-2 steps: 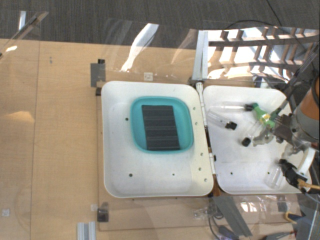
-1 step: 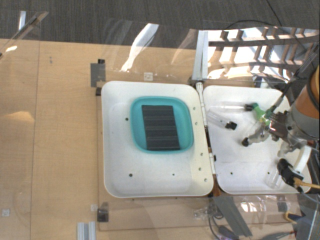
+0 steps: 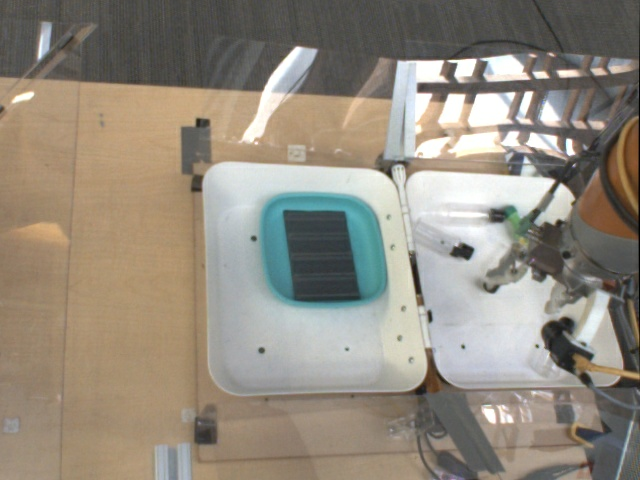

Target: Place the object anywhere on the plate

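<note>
A teal plate (image 3: 372, 230) with rounded corners rests in the left white bin (image 3: 240, 348). On its middle lies a dark grey ribbed rectangular object (image 3: 321, 255), flat and fully within the rim. My gripper (image 3: 503, 271) hangs over the right white bin (image 3: 470, 358), well to the right of the plate and apart from the dark object. Nothing is visibly held in it.
A clear tube with a black cap (image 3: 443, 240) lies in the right bin near its left wall. A small green and black piece (image 3: 508, 216) sits by the gripper's upper side. A raised divider (image 3: 410, 268) separates the two bins. Cables run at the right.
</note>
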Robot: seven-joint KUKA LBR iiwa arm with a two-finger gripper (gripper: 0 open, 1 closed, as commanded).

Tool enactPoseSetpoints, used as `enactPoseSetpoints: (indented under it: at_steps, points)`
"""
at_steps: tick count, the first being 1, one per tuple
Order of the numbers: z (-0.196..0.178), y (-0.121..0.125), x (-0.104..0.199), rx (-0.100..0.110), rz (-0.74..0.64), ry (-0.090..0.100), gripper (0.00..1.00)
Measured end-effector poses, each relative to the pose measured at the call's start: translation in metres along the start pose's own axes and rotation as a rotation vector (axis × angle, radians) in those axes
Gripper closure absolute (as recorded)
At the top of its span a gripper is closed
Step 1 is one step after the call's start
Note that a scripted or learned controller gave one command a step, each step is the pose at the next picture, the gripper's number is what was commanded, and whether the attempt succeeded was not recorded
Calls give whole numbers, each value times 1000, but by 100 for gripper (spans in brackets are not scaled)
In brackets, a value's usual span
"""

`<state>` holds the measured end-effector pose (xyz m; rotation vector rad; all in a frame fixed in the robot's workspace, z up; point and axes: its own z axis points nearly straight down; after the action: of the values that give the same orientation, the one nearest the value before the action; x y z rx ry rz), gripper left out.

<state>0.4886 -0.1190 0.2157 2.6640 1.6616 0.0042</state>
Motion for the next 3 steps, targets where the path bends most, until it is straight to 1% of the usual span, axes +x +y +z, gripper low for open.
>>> enactPoseSetpoints:
  at_steps: [1, 2, 3]
  points:
    - [-3, -2, 4, 0, 5, 0, 0]
    - [4, 6, 5, 0, 47, 1, 0]
    - [1, 8, 9, 1, 30, 0, 0]
